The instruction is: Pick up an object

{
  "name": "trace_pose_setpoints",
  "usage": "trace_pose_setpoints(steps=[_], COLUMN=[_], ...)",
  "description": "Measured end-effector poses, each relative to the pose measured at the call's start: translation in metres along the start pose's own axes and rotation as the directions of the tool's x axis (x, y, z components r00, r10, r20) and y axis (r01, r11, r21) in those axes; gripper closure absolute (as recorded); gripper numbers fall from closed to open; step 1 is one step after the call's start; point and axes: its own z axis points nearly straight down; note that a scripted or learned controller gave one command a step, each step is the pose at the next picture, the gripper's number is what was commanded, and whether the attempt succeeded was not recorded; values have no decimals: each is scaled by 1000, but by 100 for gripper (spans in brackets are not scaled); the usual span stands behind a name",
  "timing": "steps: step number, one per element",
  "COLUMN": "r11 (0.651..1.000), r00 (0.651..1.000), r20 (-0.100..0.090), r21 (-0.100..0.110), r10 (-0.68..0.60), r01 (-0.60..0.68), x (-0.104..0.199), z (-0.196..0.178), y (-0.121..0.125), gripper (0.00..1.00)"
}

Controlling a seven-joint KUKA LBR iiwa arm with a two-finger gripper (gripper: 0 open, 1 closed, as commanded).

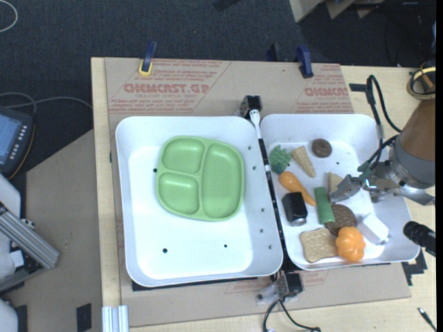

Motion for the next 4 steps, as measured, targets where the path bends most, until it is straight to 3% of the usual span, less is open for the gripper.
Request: trace_pose_setpoints(steps=[2, 3, 4], r11=[1000, 1000, 1000], r00=[1000, 1000, 1000], r20=[3, 5, 5], r21=[-7, -14, -13], r10=[-1, 1, -1], r01=[1, 0, 1], x=[1, 0, -5], z=[96, 82, 38], y=[-5, -3, 1], gripper=[0, 100, 100])
